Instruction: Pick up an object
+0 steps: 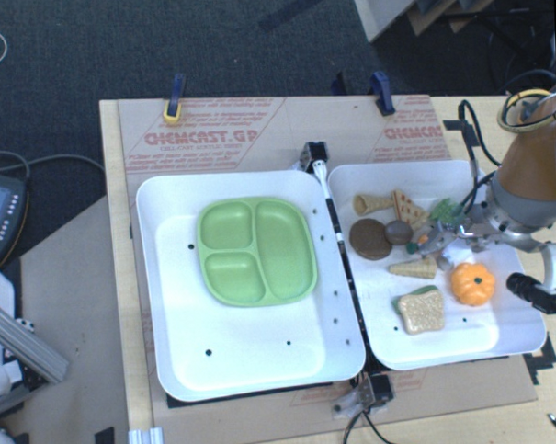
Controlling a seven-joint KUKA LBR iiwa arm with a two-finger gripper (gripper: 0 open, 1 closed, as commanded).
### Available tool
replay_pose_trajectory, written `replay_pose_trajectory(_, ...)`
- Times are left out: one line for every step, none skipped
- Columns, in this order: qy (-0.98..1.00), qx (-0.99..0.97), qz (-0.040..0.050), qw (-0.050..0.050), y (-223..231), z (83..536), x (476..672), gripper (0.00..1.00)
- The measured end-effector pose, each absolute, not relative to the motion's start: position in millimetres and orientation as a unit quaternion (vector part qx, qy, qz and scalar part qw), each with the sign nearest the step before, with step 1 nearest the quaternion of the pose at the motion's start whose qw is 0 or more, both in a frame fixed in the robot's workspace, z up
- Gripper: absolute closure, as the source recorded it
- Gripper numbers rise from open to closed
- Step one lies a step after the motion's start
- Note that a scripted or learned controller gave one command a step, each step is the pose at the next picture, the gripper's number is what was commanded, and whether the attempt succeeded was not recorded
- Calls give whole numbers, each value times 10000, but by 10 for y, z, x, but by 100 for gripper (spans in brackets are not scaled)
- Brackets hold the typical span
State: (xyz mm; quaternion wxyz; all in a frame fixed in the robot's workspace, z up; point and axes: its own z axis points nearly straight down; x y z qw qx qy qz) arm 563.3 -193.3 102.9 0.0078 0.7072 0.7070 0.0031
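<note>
The right bin (385, 345) holds several toy foods. A brown round cookie (370, 239) lies at its left, with a tan cone (373, 203) and a cracker (405, 204) behind it. A pale wedge (412, 269) and a seeded bread slice (421, 310) lie nearer the front, beside an orange pumpkin (472, 284). A green leafy piece (442, 209) sits by the arm. My gripper (439, 240) is low in this bin, just right of a small grey piece (398, 231) and above the pumpkin. Small items beneath it are partly hidden.
The left bin (173, 341) carries a green divided plate (257, 250). A black divider strip (339, 260) runs between the bins. The grey arm (526, 173) comes in over the right bin's far right side. Clamps (173, 106) hold the board's back edge.
</note>
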Motion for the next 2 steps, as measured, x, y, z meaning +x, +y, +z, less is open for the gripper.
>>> replay_pose_trajectory(7079, 7063, 54, 93, -1916, 1135, 5656, 100)
replay_pose_trajectory(7080, 7062, 15, 31, -1856, 1657, 5756, 100)
